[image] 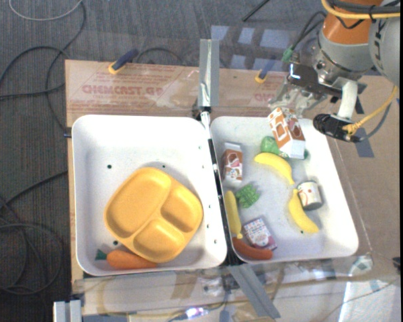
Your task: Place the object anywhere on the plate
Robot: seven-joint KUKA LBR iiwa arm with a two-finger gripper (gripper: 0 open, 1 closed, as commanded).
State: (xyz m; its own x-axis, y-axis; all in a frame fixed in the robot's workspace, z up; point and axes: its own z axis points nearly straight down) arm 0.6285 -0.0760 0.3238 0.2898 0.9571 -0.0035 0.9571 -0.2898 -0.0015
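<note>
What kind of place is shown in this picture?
Probably a robotics lab test bench, not a kitchen. A robot arm reaches over two white bins holding toy food such as a banana and a yellow plate, with loose cables on the carpeted floor.

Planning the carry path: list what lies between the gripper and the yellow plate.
In the camera view, between the gripper and the yellow plate lie a small brown carton and the two bins' adjoining walls. The orange-and-white carton sits just below the gripper.
</note>
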